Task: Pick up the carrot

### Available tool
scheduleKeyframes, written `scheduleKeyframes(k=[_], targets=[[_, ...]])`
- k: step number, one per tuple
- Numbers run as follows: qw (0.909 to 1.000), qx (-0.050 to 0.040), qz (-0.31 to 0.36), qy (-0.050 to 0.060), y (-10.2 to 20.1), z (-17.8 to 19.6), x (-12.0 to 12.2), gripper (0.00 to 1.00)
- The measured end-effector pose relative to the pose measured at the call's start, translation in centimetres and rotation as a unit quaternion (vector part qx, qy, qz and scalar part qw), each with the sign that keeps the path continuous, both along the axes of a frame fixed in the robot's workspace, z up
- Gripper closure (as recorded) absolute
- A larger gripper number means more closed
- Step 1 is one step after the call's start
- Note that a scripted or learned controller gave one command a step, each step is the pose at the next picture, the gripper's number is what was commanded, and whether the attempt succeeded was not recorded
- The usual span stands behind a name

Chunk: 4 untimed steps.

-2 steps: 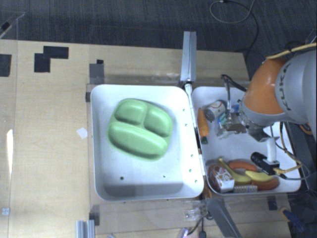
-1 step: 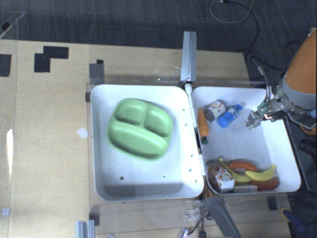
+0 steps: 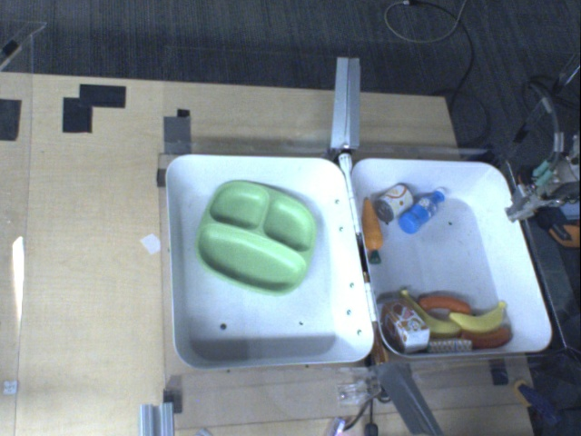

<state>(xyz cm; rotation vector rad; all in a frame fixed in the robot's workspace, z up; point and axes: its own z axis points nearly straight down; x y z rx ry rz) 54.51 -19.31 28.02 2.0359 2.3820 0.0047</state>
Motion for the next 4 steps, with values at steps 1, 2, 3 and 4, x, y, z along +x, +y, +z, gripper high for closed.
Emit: scheduleKeyframes(k=[1,2,3,4], targets=[[0.9998,0.0005,0.018,0.001,0.6,-2.9,1.9,1.00],[0.9947,0.0016,-0.102,0.002,-0.7,-9.8,2.4,1.00],[0.9875,0.0016,-0.158,0.001,-0.8,-10.3,-3.8,1.00],[0.9879,0.0014,-0.155,-0.001,-0.7,-9.1,-3.6,1.00]])
